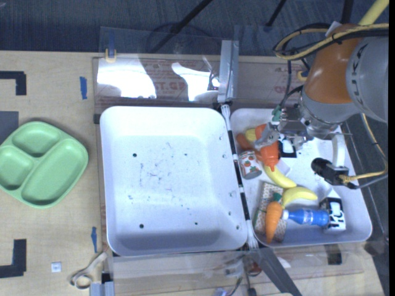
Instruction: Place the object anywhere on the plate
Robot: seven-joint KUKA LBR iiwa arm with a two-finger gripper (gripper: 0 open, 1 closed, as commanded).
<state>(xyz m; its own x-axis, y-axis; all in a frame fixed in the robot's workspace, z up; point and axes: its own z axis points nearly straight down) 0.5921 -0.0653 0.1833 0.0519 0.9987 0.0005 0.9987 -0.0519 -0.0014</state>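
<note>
The bench is pale wood marked with black and blue tape; dark blue carpet lies beyond its far edge, crossed by black stand legs. A clear panel stands behind the left white bin, which has a scuffed floor. The right white bin abuts it and holds a clutter of items. A green divided plate with three compartments sits on the bench at far left, well apart from both bins. A pair of scissors lies near the bench's front edge.

The arm reaches into the far part of the right bin. The gripper hangs low over an orange and red toy item; whether it is clenched or released cannot be told, and no item is seen between its parts. Just in front lie two bananas, then a carrot beside a blue bottle. A small red-and-white carton rests by the bin's left wall.
</note>
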